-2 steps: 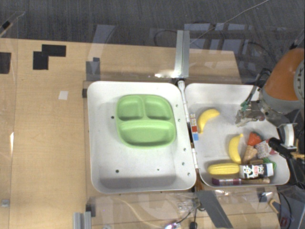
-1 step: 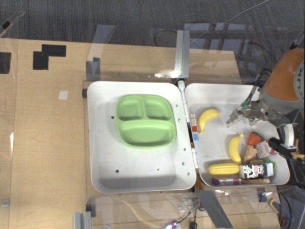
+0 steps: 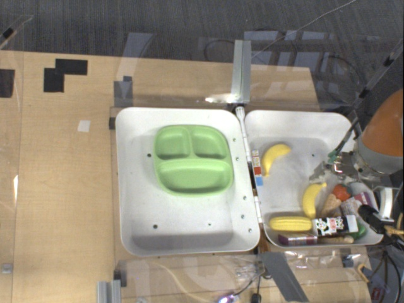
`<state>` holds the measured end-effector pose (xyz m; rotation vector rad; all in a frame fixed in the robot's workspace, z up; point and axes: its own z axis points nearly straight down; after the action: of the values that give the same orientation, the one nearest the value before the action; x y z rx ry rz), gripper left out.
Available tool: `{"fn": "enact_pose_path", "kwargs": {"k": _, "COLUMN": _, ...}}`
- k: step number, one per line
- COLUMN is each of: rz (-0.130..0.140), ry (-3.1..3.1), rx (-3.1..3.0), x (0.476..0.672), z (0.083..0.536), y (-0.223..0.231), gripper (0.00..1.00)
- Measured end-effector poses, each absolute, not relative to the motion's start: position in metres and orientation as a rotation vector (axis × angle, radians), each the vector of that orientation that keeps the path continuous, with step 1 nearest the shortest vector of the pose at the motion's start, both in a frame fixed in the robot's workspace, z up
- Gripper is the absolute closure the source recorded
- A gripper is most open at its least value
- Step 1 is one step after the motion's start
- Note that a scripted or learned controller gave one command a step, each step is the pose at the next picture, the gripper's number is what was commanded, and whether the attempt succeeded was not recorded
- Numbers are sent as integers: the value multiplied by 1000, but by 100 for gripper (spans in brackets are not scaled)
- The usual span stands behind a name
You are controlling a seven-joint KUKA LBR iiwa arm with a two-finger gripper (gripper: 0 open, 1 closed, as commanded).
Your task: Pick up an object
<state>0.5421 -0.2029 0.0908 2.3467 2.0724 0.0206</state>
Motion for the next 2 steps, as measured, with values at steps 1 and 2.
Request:
{"fn": "enact_pose_path", "kwargs": {"k": 1, "rz": 29, "ry": 2071, "rx": 2341, "x": 545, "z": 103, "y": -202, "gripper": 100}}
{"fn": "enact_pose_path", "kwargs": {"k": 2, "rz": 28, "ry": 2072, "rx": 2341, "x": 545, "z": 103, "y": -202, "gripper": 0}}
